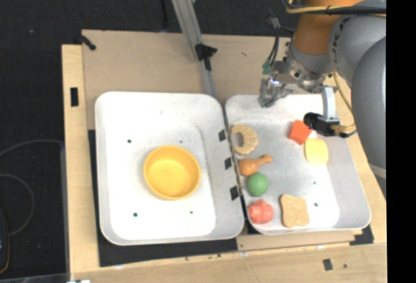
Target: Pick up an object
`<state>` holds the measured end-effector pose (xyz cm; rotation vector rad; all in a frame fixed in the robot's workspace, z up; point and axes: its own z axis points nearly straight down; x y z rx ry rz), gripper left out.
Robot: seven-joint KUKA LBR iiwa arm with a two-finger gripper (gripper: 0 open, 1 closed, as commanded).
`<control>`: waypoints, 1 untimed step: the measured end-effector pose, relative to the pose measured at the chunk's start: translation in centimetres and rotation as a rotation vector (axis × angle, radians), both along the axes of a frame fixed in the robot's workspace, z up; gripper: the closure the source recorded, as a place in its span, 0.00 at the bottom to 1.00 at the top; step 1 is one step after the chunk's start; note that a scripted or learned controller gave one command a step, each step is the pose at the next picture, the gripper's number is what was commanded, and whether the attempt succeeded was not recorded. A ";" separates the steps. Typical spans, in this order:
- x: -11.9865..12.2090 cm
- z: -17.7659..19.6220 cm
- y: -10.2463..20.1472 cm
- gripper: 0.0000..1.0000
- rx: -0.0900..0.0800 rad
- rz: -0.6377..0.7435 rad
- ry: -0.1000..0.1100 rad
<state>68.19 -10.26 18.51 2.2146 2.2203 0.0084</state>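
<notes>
I've got the gripper (268,98) sitting over the far-left corner of the right bin (344,207), w/ the grey arm and its orange band coming in from the right. Nothing sits between its tips, so it's carrying no load; can't tell from this angle whether it's spread or closed.

Task just says grab an object, so I'm picking the closest candidate. Using the pretzel-shaped ring (244,138) as my landmark: it lies just by the bin's left wall, near the divider, and the gripper is up-and-right of it, towards the far rim, clearly apart. So the ring lies near-and-slightly-left of the tool. That's the relation the next move hangs on, imo: a short shift toward the camera side, then down.

Other stuff rel. to the ring: toy chicken drumstick (253,163) just below it, long axis roughly left-right, thin end pointing right. Green ball (258,183) below that, red lump (260,211) further down. Toast slice (294,210) down-right. Orange block (299,132) and yellow piece (316,151) off to the right, touching or nearly so.

Yellow bowl (171,172) sits in the left bin (117,112), well left of the ring.
</notes>
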 end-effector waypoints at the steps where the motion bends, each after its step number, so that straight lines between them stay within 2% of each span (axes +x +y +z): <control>1: 0.1 5.5 -0.1 1.00 -0.001 0.001 0.000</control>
